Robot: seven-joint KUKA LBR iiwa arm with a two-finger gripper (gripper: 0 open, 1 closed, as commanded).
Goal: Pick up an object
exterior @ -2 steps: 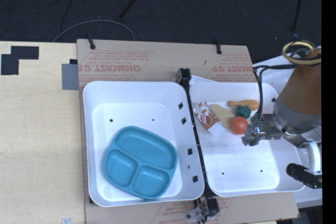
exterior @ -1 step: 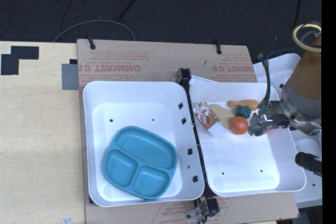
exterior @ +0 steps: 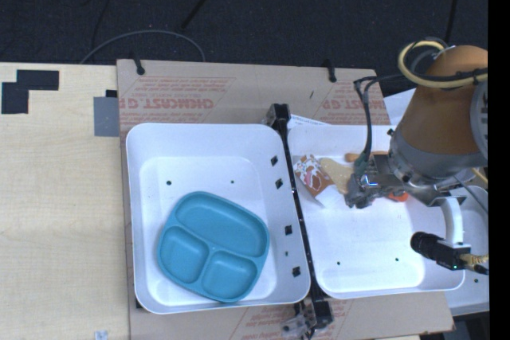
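My gripper point(exterior: 359, 193) is low in the right bin point(exterior: 374, 275), near its upper middle, with the grey and orange arm point(exterior: 441, 119) reaching in from the right. Just left of the gripper lies a crumpled brown-and-white packet point(exterior: 311, 175), and a tan piece point(exterior: 338, 171) lies between the two. The gripper stands beside these things, and I cannot tell whether it touches them. A small orange thing point(exterior: 398, 196) peeks out from under the wrist on the gripper's right.
A blue divided plate point(exterior: 213, 246) lies in the left bin point(exterior: 151, 163). A black divider point(exterior: 291, 211) runs between the bins. Bare white floor fills the front half of the right bin.
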